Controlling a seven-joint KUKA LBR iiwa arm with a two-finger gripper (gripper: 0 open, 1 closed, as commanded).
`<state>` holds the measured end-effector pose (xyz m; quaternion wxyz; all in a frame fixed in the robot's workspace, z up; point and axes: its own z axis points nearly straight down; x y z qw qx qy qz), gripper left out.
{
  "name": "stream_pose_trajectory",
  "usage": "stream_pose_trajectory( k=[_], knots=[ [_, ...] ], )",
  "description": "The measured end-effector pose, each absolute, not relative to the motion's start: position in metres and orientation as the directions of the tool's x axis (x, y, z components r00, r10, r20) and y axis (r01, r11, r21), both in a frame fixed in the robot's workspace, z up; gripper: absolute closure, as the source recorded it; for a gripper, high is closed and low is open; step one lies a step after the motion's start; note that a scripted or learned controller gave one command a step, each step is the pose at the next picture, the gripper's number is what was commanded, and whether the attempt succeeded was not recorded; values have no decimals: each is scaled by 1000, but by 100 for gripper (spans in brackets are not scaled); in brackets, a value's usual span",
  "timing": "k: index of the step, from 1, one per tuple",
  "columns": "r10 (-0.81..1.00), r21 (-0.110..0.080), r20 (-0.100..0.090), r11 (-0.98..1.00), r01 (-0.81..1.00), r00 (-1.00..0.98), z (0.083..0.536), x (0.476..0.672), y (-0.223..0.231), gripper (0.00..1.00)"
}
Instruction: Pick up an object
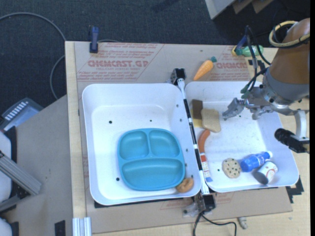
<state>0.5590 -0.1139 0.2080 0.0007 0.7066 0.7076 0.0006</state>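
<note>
Nothing lifted yet, the whole pick still to do. Nearest, in the left bin (98, 107), a blue tray (150, 159) with a brown pastry (185, 184) at its corner; in the right bin (280, 146), a cookie (231, 167), a blue bottle (254, 161), a small white can (266, 172), an orange sausage (203, 140) and bread slices (209, 118). Farther back, the pincer (244, 108) hovering above the right bin just beside the bread, fingers apart with nothing between them, and beyond on the desk (123, 65) a toy carrot (204, 69).
</note>
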Motion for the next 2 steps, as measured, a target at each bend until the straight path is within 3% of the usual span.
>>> stream_pose_trajectory(
  k=[1, 2],
  knots=[
    [1000, -2, 0, -1, 1000, 1, 130, 494, -132, 0],
    [1000, -2, 0, -1, 1000, 1, 84, 479, -168, 0]
  ],
)
